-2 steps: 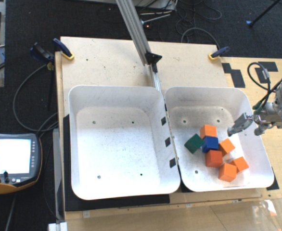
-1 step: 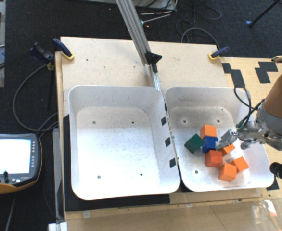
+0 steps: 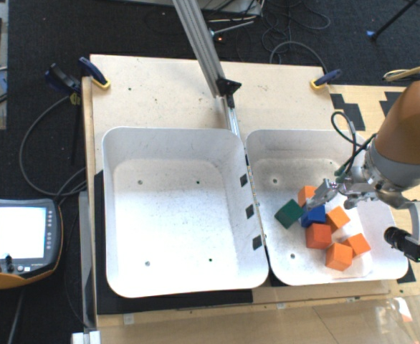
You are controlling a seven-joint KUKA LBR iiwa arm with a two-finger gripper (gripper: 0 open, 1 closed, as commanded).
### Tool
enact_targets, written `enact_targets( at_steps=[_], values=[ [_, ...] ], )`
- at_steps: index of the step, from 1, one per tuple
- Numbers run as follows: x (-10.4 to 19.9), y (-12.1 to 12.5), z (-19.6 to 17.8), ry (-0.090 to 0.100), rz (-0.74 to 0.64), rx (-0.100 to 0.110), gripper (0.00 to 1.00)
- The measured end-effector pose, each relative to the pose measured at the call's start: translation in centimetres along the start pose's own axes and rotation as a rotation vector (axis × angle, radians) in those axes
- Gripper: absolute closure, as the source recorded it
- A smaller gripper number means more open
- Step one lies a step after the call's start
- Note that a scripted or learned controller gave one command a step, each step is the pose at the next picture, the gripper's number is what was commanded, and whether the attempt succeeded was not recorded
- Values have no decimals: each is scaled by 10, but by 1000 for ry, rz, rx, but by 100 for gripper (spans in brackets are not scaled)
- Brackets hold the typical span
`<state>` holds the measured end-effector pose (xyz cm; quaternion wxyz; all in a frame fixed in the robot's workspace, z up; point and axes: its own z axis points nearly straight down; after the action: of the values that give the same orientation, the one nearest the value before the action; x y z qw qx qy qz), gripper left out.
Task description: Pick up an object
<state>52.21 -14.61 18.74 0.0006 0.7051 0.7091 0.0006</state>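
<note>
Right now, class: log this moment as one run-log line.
arm: over right bin | pincer: above block cluster | blocks: green block, blue block, orange blocks | grasp: unconfirmed

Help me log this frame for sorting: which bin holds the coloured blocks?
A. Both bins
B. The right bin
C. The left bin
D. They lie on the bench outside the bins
B: the green block, blue block and orange blocks all lie clustered in the right bin, beside the gripper.

Dark carpet floor (image 3: 38,20) w/ cables (image 3: 296,27); pale wooden bench (image 3: 167,92).
</note>
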Motion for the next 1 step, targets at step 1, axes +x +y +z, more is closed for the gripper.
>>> enact_targets(
  at_steps=[1],
  values=[
    [32,-22,41,3,2,7,0]
  ],
)
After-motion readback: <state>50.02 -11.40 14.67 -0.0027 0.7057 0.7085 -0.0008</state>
